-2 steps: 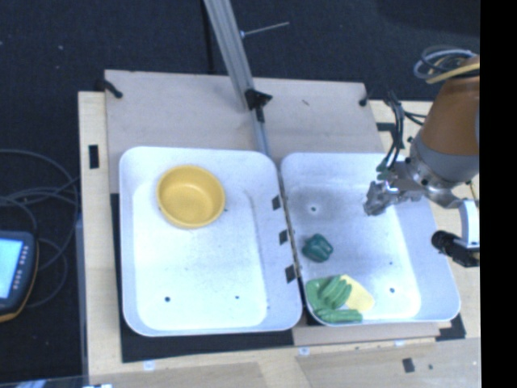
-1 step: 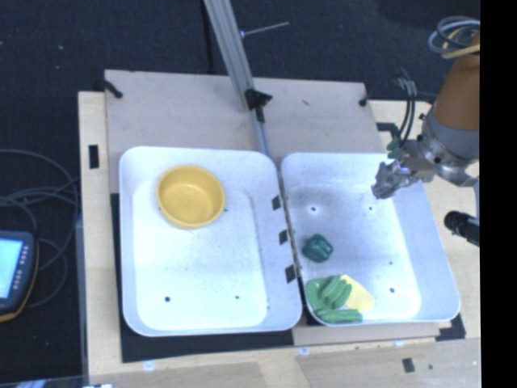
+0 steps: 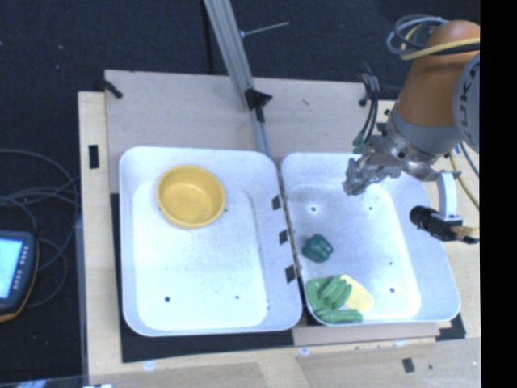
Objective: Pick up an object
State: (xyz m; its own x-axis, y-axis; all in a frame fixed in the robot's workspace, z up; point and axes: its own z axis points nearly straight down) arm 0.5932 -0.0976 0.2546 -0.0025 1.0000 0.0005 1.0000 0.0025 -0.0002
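Right bin (image 3: 404, 241) middle: bare floor, open from above
Near corner: green toy (image 3: 317, 248), green-yellow pile (image 3: 338, 294) crowded it
Left bin (image 3: 202, 289): yellow bowl (image 3: 191, 196) blocked far-left part

Tool (image 3: 356, 183) hovers over right bin (image 3: 404, 217), above green object (image 3: 317, 248).

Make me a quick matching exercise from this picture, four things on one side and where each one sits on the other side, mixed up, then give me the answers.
Things:
1. yellow bowl
2. dark green object
3. green and yellow pile
4. gripper

Places:
A. near corner of the right bin, by the divider
B. upper part of the left bin
C. above the far end of the right bin
D. middle of the right bin's left side

Pairs: 1-B, 2-D, 3-A, 4-C
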